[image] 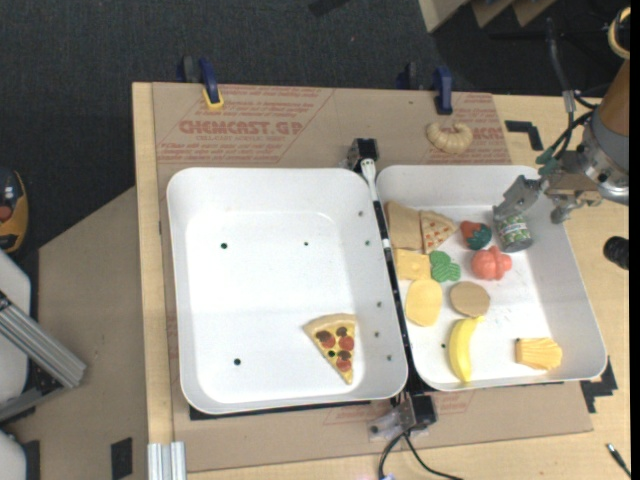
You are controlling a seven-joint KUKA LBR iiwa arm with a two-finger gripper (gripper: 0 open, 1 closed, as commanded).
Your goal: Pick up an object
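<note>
My gripper (pixel 514 220) hangs over the far right part of the right bin (pixel 585 308), just right of a teal and red toy (pixel 474 235) and above a red tomato (pixel 490 263). Nothing shows clearly in its grasp. To its left lie a pizza slice (pixel 435 231), a tan cracker (pixel 402 224), a green broccoli (pixel 444 266) and a yellow cheese piece (pixel 409 263). Nearer the front lie a lemon (pixel 423 302), a brown cookie (pixel 469 298), a banana (pixel 460 349) and a yellow ridged piece (pixel 538 352).
The left bin (pixel 250 268) holds a second pizza slice (pixel 336 344) near its front right corner. A beige pretzel-like toy (pixel 449 135) lies on the cardboard behind the right bin. Blue clamps (pixel 209 80) grip the board's far edge.
</note>
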